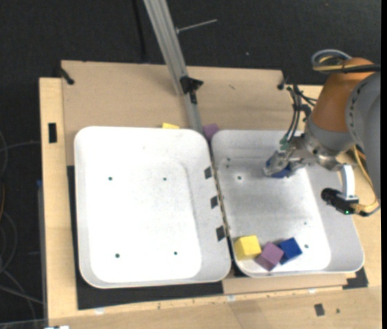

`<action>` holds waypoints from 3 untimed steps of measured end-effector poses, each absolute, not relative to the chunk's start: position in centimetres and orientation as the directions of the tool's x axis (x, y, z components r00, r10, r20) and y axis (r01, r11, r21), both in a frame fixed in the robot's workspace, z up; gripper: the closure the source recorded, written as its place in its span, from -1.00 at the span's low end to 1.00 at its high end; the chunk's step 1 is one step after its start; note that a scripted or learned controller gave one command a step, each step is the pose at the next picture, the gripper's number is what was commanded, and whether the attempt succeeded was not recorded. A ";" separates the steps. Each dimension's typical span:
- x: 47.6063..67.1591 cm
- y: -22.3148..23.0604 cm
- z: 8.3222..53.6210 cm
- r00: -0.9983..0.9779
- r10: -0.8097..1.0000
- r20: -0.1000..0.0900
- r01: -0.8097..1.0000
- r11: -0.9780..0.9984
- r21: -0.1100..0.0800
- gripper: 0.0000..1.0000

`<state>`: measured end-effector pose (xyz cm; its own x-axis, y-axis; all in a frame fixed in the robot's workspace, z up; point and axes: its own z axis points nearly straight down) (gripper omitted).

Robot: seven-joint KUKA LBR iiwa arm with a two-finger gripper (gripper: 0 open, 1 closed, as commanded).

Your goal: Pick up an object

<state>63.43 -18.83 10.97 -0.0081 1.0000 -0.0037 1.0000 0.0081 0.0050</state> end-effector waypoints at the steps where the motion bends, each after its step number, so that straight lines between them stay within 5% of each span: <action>1: 62.1 -12.4 10.4 -0.006 1.000 0.000 1.000 0.006 0.003 1.00; 2: 61.1 -2.5 20.2 -0.010 1.000 0.003 1.000 0.010 0.008 1.00; 3: 56.0 6.0 19.6 -0.010 1.000 0.003 1.000 0.010 -0.002 1.00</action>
